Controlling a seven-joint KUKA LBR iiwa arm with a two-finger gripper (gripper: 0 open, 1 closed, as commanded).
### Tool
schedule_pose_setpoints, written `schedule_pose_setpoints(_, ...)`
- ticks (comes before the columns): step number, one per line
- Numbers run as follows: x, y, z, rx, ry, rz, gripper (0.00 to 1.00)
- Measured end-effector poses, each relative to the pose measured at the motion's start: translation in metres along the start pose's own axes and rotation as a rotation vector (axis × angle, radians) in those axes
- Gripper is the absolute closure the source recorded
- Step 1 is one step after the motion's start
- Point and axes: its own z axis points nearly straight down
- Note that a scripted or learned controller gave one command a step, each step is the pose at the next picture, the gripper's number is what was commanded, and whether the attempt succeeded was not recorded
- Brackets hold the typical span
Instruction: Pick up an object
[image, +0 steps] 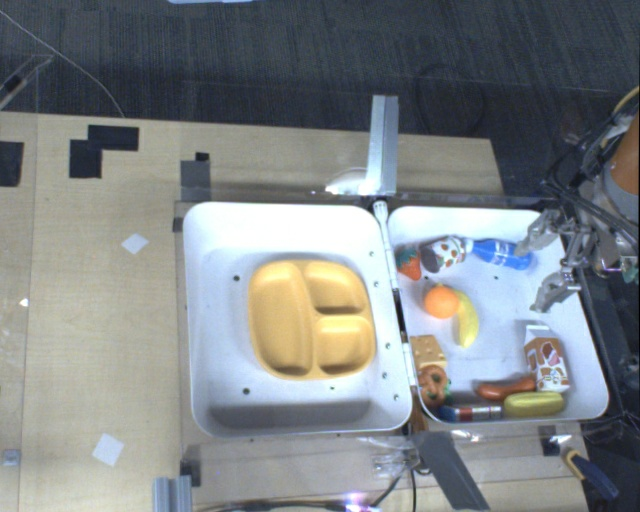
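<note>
The tool (553, 262) sits at the right rim of the right bin (500, 218), near its far corner, with its two fingers spread fairly wide and nothing between them. It holds nothing.

No single thing is named by the task, so the choice is a judgement. The nearest candidate is the blue bottle (497, 254), which lies on its side just to the tool's left, with its long axis running left to right, almost straight away from the tool, its blue end toward the tool. Touching its far end is a small black and white toy (445, 254), and beyond that a red-orange piece (409, 265) against the bin's left wall.

Down and to the left of the tool lie an orange (440, 301) and a banana (466, 320), touching each other, the banana's length running roughly near to far. Straight below the tool, toward the near rim, stands a small brown carton (546, 362); left of that a sausage (507, 386) and a yellow pod-like piece (533, 403) lie side by side.

The left bin (210, 300) holds a yellow divided tray (310, 318), well apart from the tool.

The bottle looks the shortest reach: a short move left and a drop, with the fingers closing across its narrow width.
</note>
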Motion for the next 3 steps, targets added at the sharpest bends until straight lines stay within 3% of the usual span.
schedule_pose_setpoints(1, 0.074, -0.008, 0.099, -0.001, 0.006, 0.324, 0.00)
schedule_pose_setpoints(2, -0.011, 0.035, 0.163, -0.002, -0.007, 0.445, 0.00)
schedule_pose_setpoints(3, -0.091, 0.053, 0.165, 0.000, -0.001, 0.498, 0.00)
